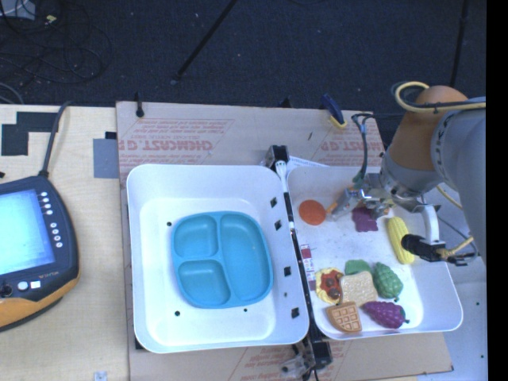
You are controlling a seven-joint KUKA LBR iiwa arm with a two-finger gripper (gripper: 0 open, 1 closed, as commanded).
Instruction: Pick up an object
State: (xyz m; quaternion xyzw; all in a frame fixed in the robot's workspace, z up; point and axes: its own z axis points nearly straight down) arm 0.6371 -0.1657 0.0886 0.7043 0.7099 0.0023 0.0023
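My gripper [359,199] hangs low over the back of the right bin [444,317], reaching in from the right. Just below it lies a small purple toy [365,221], and an orange round toy [312,212] sits to its left. A yellow corn cob [397,239] lies to the right of the purple toy. Toward the bin's front are a pizza slice [329,284], a pale cracker [359,288], a waffle [345,317], purple grapes [385,313] and two green toys [387,279]. Nothing can be seen held in the gripper.
The left bin [151,213] holds a blue divided plate [220,259]. A handheld pendant with a lit screen [24,244] rests on the bench at far left. The grey arm with its orange band [425,137] stands over the right bin's back right corner.
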